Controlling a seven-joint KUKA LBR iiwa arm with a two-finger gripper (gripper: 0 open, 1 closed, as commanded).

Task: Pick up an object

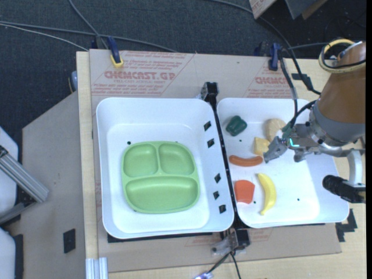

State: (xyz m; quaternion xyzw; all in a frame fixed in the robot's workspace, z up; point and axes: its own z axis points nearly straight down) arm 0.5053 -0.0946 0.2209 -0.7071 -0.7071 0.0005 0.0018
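Observation:
The right bin (pixel 308 211) holds several toy foods: a dark green piece (pixel 236 125), a tan lump (pixel 274 126), a small yellow wedge (pixel 261 145), an orange-red sausage (pixel 245 161), a red-orange block (pixel 244 191) and a yellow banana (pixel 267 193). My gripper (pixel 276 149) hangs low over the bin's middle, right beside the yellow wedge and just below the tan lump. Its tip points left toward the wedge. I see nothing held in it.
The left bin (pixel 110 127) carries a light green divided plate (pixel 160 176). A black divider with clips (pixel 217 156) runs between the bins. The arm's orange band (pixel 344 100) covers the right bin's far right corner. Bare bin floor lies right of the banana.

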